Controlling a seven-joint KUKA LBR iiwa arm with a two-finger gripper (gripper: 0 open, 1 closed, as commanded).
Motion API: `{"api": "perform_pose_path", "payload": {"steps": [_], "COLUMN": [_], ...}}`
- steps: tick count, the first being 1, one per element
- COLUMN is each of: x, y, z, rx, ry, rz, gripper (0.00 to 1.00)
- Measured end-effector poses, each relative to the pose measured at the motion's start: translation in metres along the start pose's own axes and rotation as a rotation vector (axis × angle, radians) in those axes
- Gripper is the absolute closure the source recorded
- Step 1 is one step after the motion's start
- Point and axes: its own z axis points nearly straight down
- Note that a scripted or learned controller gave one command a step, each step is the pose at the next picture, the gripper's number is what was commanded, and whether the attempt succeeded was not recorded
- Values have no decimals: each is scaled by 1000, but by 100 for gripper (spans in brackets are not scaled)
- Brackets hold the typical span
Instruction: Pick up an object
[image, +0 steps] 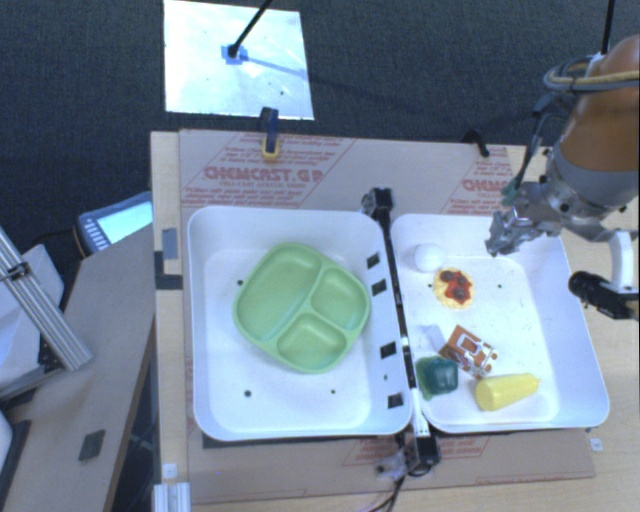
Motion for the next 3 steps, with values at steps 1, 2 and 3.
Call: {"api": "perform_pose_path", "payload": {"steps": [1,2,3], "x": [50,101,153], "y": [17,37,54], "z": [-1,1,26], "rx": [0,0,2], "ry": [0,0,0], "rz": [0,0,0], "gripper": [100,100,100]}}
